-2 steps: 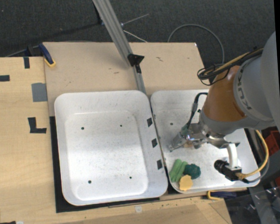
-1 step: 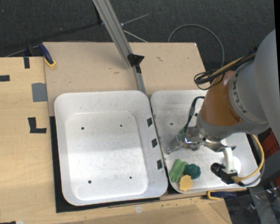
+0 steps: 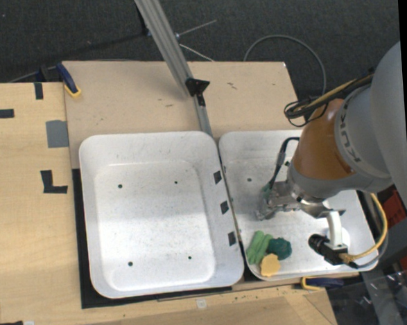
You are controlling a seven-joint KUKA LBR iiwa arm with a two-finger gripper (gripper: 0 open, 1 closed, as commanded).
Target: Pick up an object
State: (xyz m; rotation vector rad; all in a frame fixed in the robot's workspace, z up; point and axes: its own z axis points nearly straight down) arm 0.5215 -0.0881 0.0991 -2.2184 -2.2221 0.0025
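My gripper (image 3: 268, 206) reaches down into the middle of the right bin (image 3: 241, 152), coming in from the right. Just below it, near the bin's front wall, lie a light green ridged object (image 3: 259, 246), a darker green lump (image 3: 281, 247) touching it on the right, and a small yellow piece (image 3: 269, 264) in front of both. A bit of green (image 3: 267, 188) shows close against the gripper's upper side; I cannot make out whether it is held.
The left bin (image 3: 151, 210) stands beside the right one, joined by black clips along the shared wall. A slanted metal post (image 3: 171, 46) rises behind the bins. The wooden bench (image 3: 22, 150) extends to the left.
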